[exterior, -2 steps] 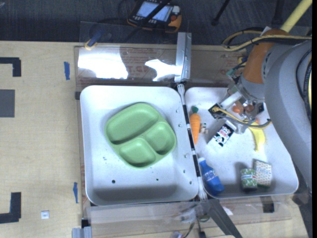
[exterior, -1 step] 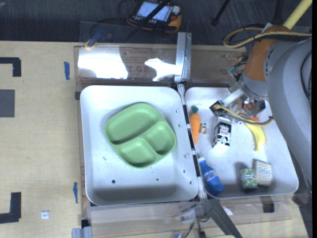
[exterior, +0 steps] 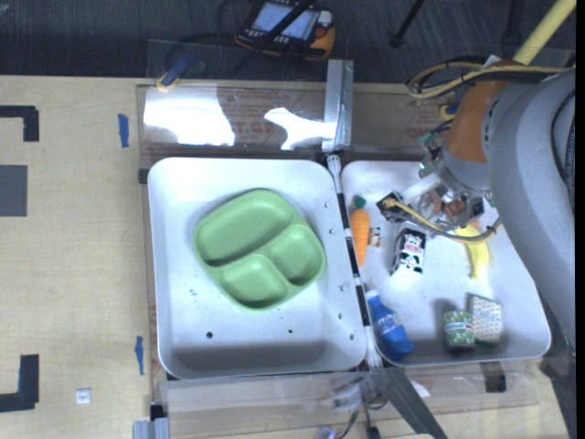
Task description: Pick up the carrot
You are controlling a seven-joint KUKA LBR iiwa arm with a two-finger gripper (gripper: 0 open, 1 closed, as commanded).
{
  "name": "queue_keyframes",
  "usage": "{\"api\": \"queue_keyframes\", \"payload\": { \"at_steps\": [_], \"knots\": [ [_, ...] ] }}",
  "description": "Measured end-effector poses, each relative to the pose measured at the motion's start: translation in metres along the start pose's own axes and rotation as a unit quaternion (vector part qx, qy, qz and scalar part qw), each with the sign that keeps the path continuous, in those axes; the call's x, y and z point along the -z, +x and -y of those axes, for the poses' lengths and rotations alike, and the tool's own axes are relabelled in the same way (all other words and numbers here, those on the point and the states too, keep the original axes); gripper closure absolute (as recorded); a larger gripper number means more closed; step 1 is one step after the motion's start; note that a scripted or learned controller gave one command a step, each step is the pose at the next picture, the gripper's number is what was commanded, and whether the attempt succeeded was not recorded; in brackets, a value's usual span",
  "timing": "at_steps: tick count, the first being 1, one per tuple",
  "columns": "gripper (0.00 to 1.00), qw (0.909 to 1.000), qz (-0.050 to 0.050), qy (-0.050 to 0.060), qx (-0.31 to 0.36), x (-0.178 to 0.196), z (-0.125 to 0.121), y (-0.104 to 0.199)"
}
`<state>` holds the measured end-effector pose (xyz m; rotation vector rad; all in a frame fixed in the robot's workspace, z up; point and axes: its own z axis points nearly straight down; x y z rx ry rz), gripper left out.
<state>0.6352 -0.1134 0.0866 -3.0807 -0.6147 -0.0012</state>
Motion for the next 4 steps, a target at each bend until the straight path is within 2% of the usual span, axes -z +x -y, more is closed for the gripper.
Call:
{"api": "queue_keyframes", "payload": {
  "at_steps": [1,2,3,4],
  "knots": [
    [1.00,1.0000,0.000,0.000,0.009,0.000,-0.020,-0.035],
    [1.00,0.9997,-0.003,0.006,0.022,0.001,-0.051,-0.059],
    [1.00,0.9995,-0.008,0.011,0.028,0.003,-0.044,-0.092],
    [1.00,0.9960,-0.005,0.013,0.089,0.000,-0.075,-0.048]
  ]
}}
